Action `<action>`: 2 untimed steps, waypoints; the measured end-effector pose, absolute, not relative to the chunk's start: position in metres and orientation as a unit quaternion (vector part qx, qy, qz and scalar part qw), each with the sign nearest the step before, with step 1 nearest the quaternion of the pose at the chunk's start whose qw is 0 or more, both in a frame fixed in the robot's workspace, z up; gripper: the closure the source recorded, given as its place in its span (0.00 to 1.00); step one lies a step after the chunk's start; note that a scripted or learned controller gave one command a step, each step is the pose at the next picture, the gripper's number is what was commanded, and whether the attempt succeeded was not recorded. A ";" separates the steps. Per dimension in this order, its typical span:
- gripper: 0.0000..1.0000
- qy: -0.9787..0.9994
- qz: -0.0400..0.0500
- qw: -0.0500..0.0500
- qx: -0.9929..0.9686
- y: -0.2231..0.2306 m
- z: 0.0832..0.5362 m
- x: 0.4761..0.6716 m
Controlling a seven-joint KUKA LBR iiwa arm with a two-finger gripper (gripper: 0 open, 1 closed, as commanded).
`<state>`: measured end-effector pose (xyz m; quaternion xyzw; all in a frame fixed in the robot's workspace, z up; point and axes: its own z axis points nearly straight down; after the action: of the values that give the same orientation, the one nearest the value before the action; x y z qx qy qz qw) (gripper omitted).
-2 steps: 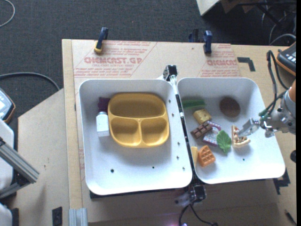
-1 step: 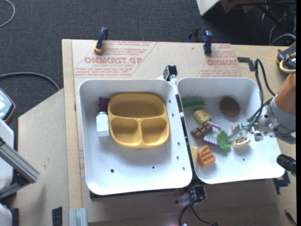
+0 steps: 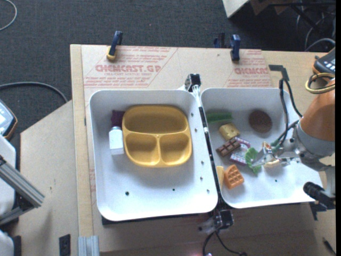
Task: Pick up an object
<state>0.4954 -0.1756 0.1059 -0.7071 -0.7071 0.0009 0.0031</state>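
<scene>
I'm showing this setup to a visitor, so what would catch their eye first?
Probably the big yellow divided tray in the left bin, with a small white bottle beside it. Next, the clutter of small toy foods in the right bin, such as an orange waffle and a brown round cookie. The gripper reaches into that clutter from the right.

This looks like a robot lab, because a wooden bench (image 3: 80, 143) holds two white bins (image 3: 106, 196) held down with clamps (image 3: 114, 45), cables (image 3: 32, 87) run over dark carpet (image 3: 53, 15), and metal rails (image 3: 18, 185) stand beside it.
</scene>
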 end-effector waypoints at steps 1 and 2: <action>0.00 -0.707 -0.001 -0.001 -0.707 -0.176 0.088 0.497; 1.00 -0.706 -0.002 -0.004 -0.708 -0.177 0.099 0.498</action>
<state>0.4980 -0.1774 0.0988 -0.7079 -0.7063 -0.0016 -0.0038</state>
